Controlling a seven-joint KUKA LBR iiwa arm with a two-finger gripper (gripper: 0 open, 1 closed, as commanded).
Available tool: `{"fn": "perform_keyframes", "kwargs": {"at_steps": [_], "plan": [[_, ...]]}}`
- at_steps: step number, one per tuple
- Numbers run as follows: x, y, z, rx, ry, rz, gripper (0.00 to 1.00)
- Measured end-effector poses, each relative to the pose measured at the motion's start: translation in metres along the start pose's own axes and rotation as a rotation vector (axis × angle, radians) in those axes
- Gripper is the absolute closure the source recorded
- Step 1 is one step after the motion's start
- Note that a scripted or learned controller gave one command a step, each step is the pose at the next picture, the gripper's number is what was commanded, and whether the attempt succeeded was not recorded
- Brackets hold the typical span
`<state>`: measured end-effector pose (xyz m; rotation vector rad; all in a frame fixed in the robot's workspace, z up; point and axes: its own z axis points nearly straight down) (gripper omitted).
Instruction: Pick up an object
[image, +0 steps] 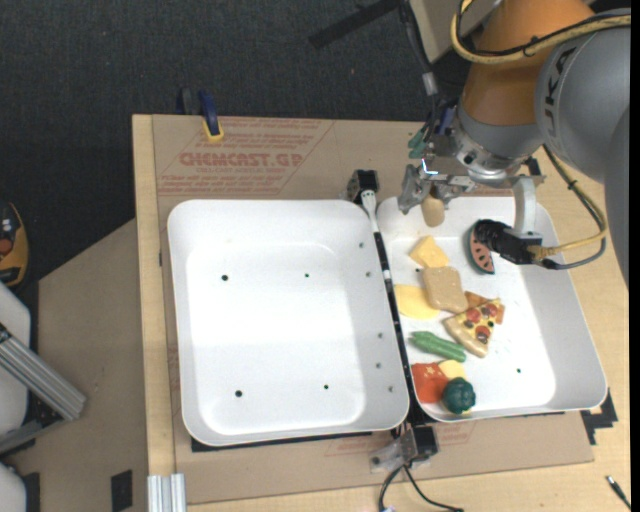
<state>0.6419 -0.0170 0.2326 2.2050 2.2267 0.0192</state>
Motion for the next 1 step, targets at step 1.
{"fn": "perform_keyframes", "kwargs": {"at_steps": [1], "plan": [[0.0776, 0.0258, 0.0198, 0.011, 0.0, 0.001, 1.0]]}}
